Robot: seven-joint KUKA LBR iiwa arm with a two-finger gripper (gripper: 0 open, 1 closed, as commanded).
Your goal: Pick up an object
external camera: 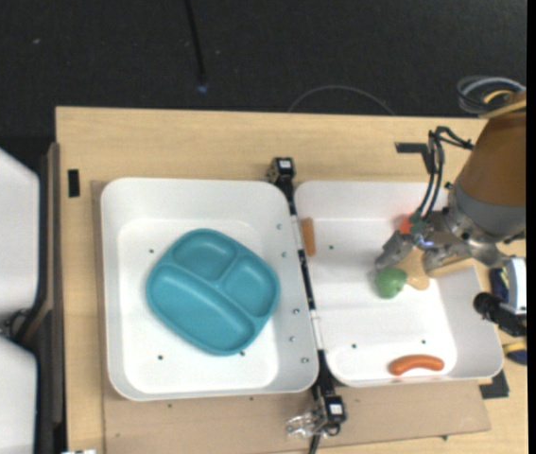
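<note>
A small round green object (390, 283), smooth and apple-like, lies in the right bin (362, 348), near the middle of its floor. Just beside it on the right sits 1 pale tan piece (421, 277), touching or nearly touching it. The gripper (409, 252) hangs directly over the green object's upper edge, its grey fingers (393, 249) spread apart, nothing clamped between them; whether a fingertip touches the green object cannot be told. A small red spot (405, 223) shows beside the wrist, too small to identify.

Counted in the right bin: 1 green object, 1 tan piece, 1 orange-red sausage-shaped item (416, 365) near the front wall, and 1 thin orange-brown stick (308, 236) along the left wall. The left bin (126, 348) holds 1 teal plate (213, 291) with 3 compartments, lying flat and turned at a slant. There are 2 white bins, side by side on the wooden bench (201, 140)
</note>
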